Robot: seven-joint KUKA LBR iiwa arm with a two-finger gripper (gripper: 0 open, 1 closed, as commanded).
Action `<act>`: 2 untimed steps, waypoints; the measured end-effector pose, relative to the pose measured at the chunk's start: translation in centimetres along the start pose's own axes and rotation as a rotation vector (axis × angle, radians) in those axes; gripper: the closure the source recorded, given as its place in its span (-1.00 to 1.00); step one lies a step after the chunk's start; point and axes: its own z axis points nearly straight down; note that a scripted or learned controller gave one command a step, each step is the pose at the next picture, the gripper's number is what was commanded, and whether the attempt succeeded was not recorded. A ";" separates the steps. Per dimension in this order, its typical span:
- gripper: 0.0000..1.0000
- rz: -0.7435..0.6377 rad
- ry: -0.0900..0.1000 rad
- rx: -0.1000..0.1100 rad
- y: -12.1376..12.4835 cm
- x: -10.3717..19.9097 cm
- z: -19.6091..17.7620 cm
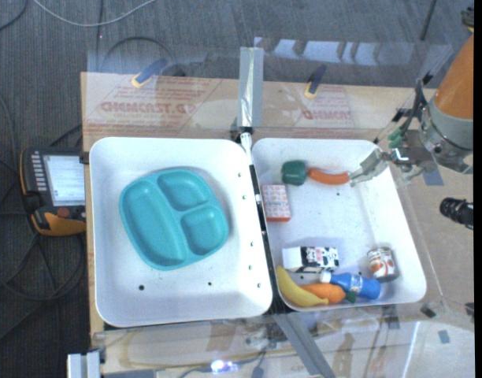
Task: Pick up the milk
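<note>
- The gripper (365, 169) is hanging over the far right part of the right bin (406, 235), and I cannot tell how it is set or if it has anything.
- The milk (311, 257) is lying on its side in the near part of that bin, well apart from the gripper.
- A banana (294, 290), an orange carrot (325, 292) and a blue bottle (357, 285) are crowding just near of the milk.
- A can (381, 262) is sitting to its right.
- A pink box (276, 202) is resting by the left wall.
- A blue plate (175, 217) is lying in the left bin (107, 290).
</note>
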 end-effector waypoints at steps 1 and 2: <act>-1.00 0.013 0.001 0.002 -7.3 2.4 7.5; -1.00 0.071 0.001 -0.001 -5.9 6.5 15.4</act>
